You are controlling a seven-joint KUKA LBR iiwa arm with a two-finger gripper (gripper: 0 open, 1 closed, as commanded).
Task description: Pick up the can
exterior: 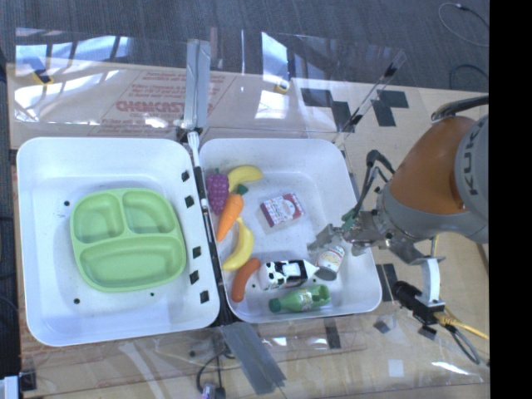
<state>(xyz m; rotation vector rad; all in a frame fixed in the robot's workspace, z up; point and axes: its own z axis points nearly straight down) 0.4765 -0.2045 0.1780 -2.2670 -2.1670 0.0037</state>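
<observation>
- Can (331, 258) sitting low in the right bin (349, 181), near the right wall, small and pale with a yellowish band, tilted.
- Gripper (331, 243) right on top of it, reaching in over the bin's right rim; metal fingers touching or just above the can's upper end.
- Jaw state: cannot tell, hardware and can overlapping too much to read any gap, and cannot tell whether the can is between the fingers.
- Just left of the can: black-and-white cow toy (284, 273), lying on its side.
- Below both, along the front wall: green bottle (299, 300), flat on its side.
- Up and left of the can, well apart: red carton (280, 210).
- Along the bin's left side: purple grapes (216, 191), upper banana (243, 175), carrot (230, 213), lower banana (241, 248), small orange carrot (243, 279) below that.
- Left bin (50, 306) holding a green divided plate (127, 239), well away from the can.
- Arm (432, 189), grey with an orange band, hanging over the bench at the right.
</observation>
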